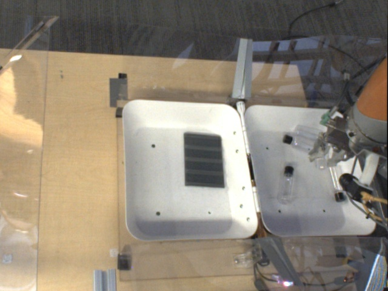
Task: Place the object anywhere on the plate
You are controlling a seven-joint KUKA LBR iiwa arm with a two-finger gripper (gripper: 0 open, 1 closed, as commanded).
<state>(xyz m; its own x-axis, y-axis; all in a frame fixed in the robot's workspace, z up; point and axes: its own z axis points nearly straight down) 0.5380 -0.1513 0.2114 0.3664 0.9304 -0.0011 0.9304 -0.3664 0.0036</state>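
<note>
A dark grey ribbed plate lies flat in the middle of the left bin. In the right bin a clear vial with a black cap lies near the centre. A second clear vial lies further back, its black cap pointing left. A third clear vial lies toward the right side, cap toward the front. My gripper hangs over the right bin's right half, between the second and third vials, below the orange band of the arm. Nothing rests on the plate.
A metal post stands behind the seam between the bins. Black cables trail by the arm at the right bin's right edge. A small dark bracket sits at the left bin's back left corner.
</note>
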